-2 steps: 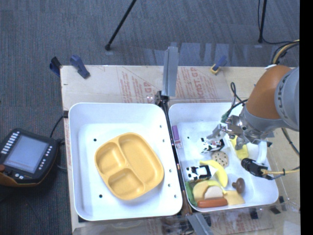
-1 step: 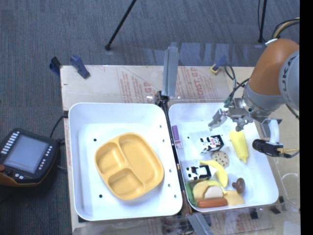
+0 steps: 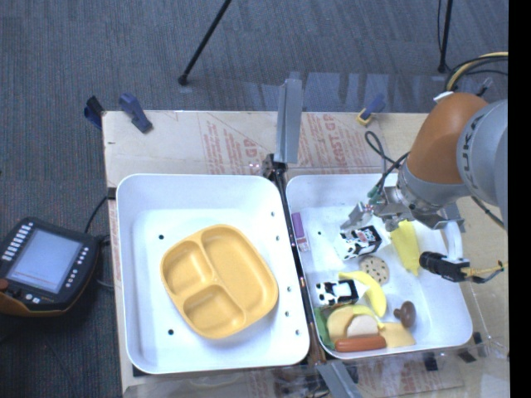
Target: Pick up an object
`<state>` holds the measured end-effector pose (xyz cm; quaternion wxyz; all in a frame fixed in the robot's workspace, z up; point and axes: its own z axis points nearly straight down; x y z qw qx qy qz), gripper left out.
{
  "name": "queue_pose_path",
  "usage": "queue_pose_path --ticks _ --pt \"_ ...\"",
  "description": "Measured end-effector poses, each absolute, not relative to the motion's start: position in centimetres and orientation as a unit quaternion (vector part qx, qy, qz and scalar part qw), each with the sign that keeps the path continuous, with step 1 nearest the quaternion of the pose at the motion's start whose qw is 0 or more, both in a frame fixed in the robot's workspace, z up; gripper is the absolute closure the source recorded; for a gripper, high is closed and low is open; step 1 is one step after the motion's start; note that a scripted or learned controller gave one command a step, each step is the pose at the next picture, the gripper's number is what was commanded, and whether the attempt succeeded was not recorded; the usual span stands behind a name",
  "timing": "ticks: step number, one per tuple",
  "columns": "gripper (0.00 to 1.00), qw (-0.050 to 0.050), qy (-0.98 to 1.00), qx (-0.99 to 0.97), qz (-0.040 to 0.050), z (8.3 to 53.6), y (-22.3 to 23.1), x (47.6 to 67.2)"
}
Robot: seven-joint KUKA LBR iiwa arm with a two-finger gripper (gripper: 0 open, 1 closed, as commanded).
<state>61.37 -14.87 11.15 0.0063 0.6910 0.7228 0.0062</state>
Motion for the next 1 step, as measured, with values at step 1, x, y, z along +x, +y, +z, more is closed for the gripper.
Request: queue_pose_path --ticks 1 --pt "0.0 0.015 0.687 0.727 0.0098 10.34 -13.32 59.49"
